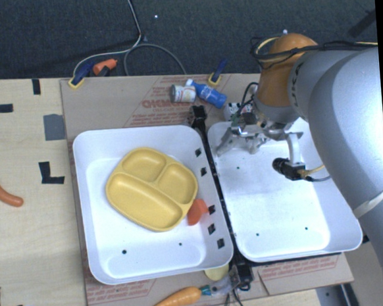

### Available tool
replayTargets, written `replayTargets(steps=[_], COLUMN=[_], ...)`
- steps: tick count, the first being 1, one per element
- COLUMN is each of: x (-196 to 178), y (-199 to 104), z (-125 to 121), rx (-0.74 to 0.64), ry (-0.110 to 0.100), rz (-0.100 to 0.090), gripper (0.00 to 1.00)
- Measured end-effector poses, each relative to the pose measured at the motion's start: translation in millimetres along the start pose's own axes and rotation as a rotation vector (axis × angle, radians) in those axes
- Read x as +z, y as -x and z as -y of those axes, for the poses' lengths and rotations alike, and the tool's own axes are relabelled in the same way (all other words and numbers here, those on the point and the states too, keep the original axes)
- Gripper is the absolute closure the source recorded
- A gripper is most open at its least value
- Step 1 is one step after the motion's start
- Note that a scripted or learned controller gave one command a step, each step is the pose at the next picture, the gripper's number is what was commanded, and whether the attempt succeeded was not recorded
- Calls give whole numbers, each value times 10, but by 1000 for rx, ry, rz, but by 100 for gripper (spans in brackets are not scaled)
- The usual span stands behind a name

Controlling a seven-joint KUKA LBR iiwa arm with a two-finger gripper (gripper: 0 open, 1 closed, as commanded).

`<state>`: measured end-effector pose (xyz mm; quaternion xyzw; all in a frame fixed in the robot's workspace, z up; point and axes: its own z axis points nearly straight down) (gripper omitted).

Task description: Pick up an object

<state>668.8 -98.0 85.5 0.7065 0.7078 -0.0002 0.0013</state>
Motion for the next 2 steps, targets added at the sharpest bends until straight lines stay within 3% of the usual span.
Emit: replayTargets(steps=[1,2], x=[-14,0], y=[-3,5], z=[502,-9], rx=[1,0], ry=[4,0], rz=[1,-2], gripper=[0,0])
